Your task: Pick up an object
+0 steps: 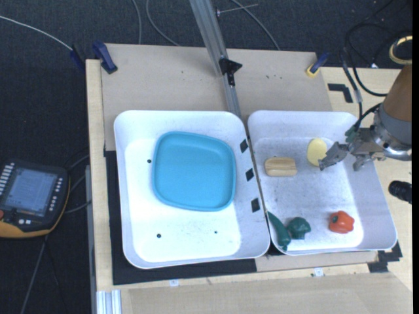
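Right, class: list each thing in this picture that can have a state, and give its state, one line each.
Gripper: open, over the right bin, holding nothing.
Yellow ball: resting in the right bin, beside the gripper.
Bread roll: lying flat.
Red pepper: resting near the front.
Green toy: lying at the front left corner.
Blue plate: flat in the left bin.

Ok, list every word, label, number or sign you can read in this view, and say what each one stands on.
No text can be read.
Handheld control pendant left of the bench: its screen shows lit content, too small and blurred to read.
Blue plate, left bin, right bin and the items in it: no markings visible.
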`<state>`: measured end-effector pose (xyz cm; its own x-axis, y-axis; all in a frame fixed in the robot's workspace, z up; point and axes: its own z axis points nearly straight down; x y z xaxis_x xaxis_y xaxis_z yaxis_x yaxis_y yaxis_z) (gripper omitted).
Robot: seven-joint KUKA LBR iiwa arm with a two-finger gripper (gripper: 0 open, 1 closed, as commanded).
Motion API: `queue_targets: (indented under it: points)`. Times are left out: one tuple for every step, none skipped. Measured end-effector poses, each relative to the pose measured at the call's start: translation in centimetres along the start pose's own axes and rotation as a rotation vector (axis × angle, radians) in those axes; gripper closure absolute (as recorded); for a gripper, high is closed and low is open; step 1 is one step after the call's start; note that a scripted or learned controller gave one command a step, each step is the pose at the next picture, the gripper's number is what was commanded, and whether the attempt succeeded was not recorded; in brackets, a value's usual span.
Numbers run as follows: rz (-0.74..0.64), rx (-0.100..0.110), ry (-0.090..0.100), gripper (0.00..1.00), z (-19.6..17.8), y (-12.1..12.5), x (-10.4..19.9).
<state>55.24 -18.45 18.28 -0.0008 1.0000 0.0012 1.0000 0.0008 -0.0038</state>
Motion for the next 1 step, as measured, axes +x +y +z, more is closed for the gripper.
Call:
queue_targets:
  points:
    - [0.000, 0.000, 0.000, 0.00, 4.40, -0.60, 0.29]
